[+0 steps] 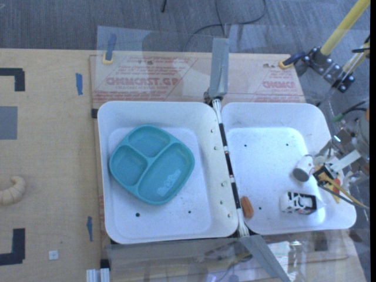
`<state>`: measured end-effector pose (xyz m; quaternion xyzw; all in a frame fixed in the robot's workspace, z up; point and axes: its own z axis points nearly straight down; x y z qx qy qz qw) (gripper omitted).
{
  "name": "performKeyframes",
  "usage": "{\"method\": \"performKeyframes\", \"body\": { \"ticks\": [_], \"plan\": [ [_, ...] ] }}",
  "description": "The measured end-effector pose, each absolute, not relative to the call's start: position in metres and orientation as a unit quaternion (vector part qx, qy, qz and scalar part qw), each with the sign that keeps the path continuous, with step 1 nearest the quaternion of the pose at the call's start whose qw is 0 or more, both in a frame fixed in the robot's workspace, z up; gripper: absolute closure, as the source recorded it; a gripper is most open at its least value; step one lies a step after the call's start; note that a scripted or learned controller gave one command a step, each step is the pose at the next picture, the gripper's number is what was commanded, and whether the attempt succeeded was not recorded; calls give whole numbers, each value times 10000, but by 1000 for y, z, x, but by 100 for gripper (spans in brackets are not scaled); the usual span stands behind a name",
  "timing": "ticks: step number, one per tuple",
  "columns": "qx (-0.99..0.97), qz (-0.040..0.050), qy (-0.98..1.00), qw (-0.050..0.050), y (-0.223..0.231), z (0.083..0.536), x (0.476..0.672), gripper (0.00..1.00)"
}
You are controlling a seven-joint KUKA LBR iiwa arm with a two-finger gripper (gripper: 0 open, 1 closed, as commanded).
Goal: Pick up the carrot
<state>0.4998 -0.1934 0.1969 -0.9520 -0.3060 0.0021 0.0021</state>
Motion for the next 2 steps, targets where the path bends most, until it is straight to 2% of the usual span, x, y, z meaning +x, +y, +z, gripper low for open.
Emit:
{"method": "performKeyframes", "body": {
  "ticks": [1, 2],
  "plan": [
    [-8821, 9, -4711, 18, -206, 204, 479, 100],
    [-9352, 7, -3540, 3, -199, 200, 479, 100]
  ]
}}
